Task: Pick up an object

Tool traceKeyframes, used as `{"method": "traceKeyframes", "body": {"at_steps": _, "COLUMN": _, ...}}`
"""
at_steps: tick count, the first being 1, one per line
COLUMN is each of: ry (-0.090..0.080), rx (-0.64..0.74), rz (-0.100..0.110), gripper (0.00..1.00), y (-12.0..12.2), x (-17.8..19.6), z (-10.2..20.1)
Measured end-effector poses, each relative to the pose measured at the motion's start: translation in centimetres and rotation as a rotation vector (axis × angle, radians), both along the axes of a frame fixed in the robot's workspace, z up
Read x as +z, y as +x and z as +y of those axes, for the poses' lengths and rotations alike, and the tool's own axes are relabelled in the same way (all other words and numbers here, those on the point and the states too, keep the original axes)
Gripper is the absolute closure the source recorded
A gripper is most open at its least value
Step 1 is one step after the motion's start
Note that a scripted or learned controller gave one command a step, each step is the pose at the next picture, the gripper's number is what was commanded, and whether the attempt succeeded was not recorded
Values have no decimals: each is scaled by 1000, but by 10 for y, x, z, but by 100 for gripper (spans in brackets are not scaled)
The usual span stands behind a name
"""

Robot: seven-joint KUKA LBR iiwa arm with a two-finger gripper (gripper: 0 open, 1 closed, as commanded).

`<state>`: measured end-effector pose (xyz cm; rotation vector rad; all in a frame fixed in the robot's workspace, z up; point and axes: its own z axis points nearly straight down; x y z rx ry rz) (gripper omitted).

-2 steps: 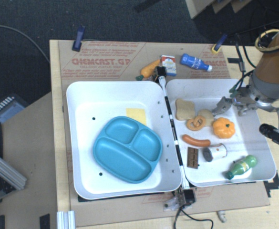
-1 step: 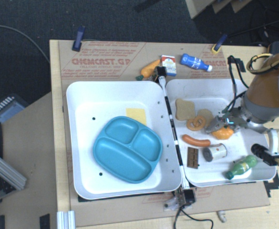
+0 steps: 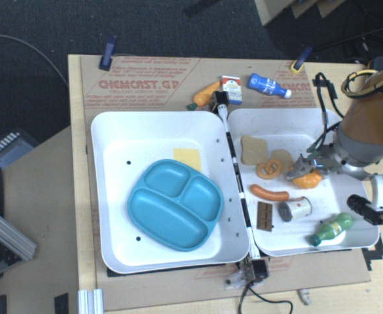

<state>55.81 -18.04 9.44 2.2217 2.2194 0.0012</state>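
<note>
1. Dark carpet surrounds the tabletop (image 3: 145, 74), which carries two white bins; the left bin (image 3: 112, 136) holds a blue tray (image 3: 173, 205) and a yellow slice (image 3: 187, 157).
2. Down in the right bin (image 3: 270, 120), the tool (image 3: 304, 171) sits at an orange piece (image 3: 309, 180); whether its tips are apart or together cannot be told.
3. A good grasp likely means centring on the piece, clear of the pretzel (image 3: 268, 169) and sausage (image 3: 270, 192), then lifting straight up.

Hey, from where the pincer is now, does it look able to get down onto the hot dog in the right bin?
Probably yes. The hot dog lies uncovered just left of the pincer, with nothing stacked on it, though the chocolate bar lies close below.
</note>
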Motion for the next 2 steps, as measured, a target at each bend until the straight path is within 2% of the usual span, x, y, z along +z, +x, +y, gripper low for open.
{"method": "traceKeyframes", "body": {"at_steps": 1, "ry": 1, "rx": 3, "rz": 0, "gripper": 100, "y": -9, "x": 65, "z": 77}}
{"method": "traceKeyframes", "body": {"at_steps": 2, "ry": 1, "rx": 2, "rz": 3, "gripper": 100, "y": -46, "x": 113, "z": 137}}
